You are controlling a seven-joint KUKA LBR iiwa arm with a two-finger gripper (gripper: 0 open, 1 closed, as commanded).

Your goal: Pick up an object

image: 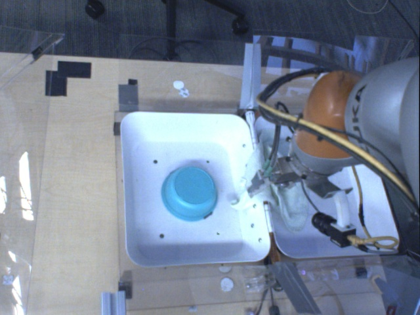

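nothing looks picked up yet: the blue bowl (pixel 190 193) sits on the floor of the left bin (pixel 141 143), apart from the arm. the arm leans in from the right, wrist bent low over the right bin (pixel 380 195), the gripper (pixel 279 176) near the divider between bins. whether the jaws are clenched or released, i cannot tell

A round blue bowl (pixel 190 193) sits upside down, its flat base facing up, on the floor of the left white bin (pixel 141 143). It lies slightly left of the bin's centre and toward the near side, clear of every wall, its rim flat against the white surface.
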